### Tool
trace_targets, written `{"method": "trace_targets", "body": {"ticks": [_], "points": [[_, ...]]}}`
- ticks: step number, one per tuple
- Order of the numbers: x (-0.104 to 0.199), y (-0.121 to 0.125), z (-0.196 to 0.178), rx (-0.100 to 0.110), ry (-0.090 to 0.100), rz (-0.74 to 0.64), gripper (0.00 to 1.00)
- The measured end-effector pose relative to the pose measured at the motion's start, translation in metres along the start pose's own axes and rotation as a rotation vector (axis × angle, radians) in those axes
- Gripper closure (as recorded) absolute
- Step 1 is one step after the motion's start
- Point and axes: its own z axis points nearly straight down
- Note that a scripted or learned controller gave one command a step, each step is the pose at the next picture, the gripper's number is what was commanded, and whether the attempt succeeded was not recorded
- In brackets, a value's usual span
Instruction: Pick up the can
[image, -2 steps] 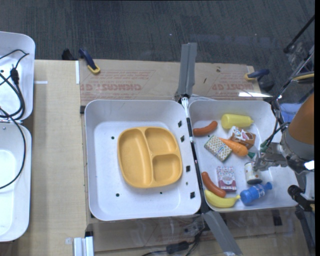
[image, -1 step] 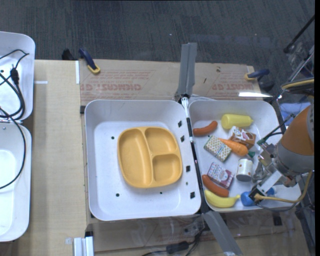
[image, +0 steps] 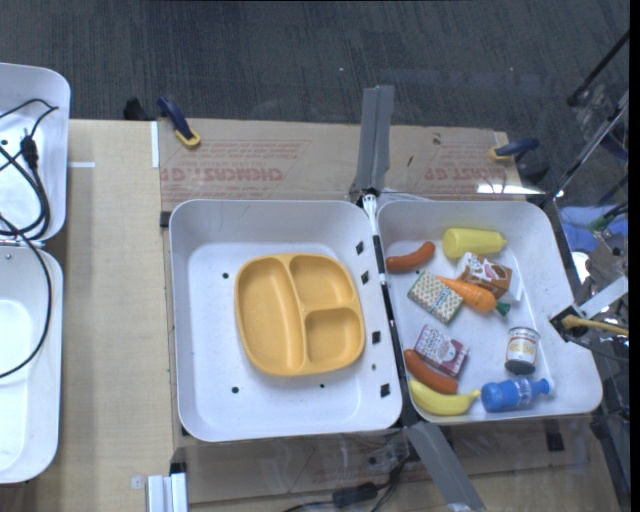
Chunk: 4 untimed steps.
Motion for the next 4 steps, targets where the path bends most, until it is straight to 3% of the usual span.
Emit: {"method": "trace_targets", "body": {"ticks": [1, 2, 3, 4], "points": [[0.009, -0.02, 0.019, 0.001, -0.001, 0.028, 1.0], [0.009, -0.02, 0.019, 0.001, -0.001, 0.028, 0.0], [0.019, -0.007, 0.138, 0.002, 0.0, 0.07, 0.0], [0.018, -0.008, 0.13, 0.006, -0.005, 0.067, 1.0]]}}
